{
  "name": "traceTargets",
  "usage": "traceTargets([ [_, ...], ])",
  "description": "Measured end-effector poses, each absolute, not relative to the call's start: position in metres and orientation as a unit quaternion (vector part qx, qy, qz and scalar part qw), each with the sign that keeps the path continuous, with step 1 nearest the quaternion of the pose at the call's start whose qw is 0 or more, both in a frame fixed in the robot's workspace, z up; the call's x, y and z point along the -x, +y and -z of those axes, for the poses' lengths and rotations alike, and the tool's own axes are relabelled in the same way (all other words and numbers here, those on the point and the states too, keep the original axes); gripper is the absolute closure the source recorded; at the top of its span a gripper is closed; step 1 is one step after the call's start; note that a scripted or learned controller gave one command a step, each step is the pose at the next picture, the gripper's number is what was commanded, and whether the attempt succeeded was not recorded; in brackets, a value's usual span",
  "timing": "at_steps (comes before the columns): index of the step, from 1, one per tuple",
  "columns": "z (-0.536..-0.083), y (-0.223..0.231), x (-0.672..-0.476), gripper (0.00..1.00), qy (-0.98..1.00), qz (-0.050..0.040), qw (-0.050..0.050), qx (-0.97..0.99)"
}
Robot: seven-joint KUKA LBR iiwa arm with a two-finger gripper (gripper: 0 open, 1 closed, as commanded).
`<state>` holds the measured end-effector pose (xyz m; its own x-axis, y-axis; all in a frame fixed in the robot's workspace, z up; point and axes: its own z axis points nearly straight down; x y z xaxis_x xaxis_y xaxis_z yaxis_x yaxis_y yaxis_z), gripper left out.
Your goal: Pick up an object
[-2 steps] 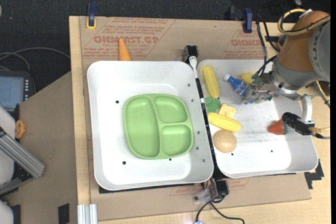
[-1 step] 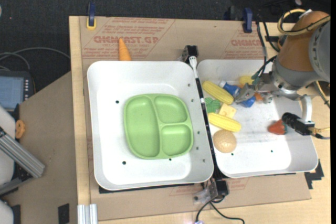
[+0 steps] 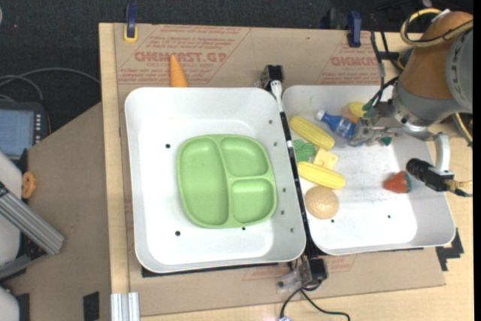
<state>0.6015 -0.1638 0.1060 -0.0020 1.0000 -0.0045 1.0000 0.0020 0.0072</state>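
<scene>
the end effector [image 3: 373,128] hangs low in the right bin [image 3: 391,233], near the blue bottle [image 3: 334,122] and the corn [image 3: 311,131]. the step looks like the approach for a grasp. next it must settle on one object and close. its state cannot be told, because the wrist hides it.

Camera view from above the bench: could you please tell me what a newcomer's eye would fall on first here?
The green divided plate stands out first, lying alone in the middle of the left bin. Next comes the bright clutter along the left side of the right bin: two yellow corn cobs, a blue bottle and a tan ball, with a red strawberry apart to the right. The gripper reaches in beside the bottle.
</scene>
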Motion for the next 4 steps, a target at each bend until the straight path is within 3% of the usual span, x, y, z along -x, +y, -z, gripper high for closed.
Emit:
traceTargets([
  [1, -0.105, -0.164, -0.601, 0.00, 0.708, -0.0006, 0.004, -0.706],
  [2, -0.084, -0.109, -0.595, 0.00, 0.709, 0.0005, -0.003, -0.706],
  [4, -0.085, -0.112, -0.595, 0.00, 0.707, 0.0006, -0.001, -0.707],
])
